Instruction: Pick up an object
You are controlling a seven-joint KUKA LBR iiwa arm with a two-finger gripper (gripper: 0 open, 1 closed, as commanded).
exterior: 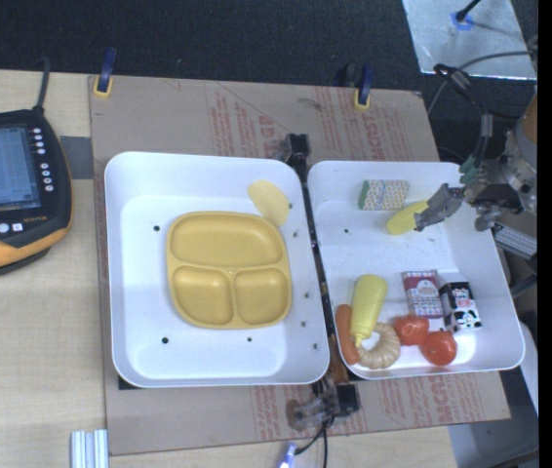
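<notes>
From above, two white bins sit side by side on a sheet of brown cardboard. The left bin holds a yellow divided tray in its middle, and a pale yellow chip-shaped piece lies just beyond the tray's upper right corner, near the bin wall.

The right bin is the busier one. Near its top lies a small speckled green-edged packet. Just right of that, a yellow banana-like piece lies at a slant in the upper middle of the bin. The gripper comes in from the right edge of the frame and its dark fingertips sit right at the banana's right end, touching or nearly so; from this angle I cannot tell whether the pincer is open or closed, or whether it has hold of anything.

Lower in the right bin a cluster crowds the bottom: a yellow bottle standing at a tilt, an orange carrot along the left wall, a tan ring-shaped pastry touching the bottle's base, two red tomatoes, a red-and-white packet and a black-and-white carton beside it.

At the left edge of the frame a control tablet with an orange rim rests on the bench.
</notes>
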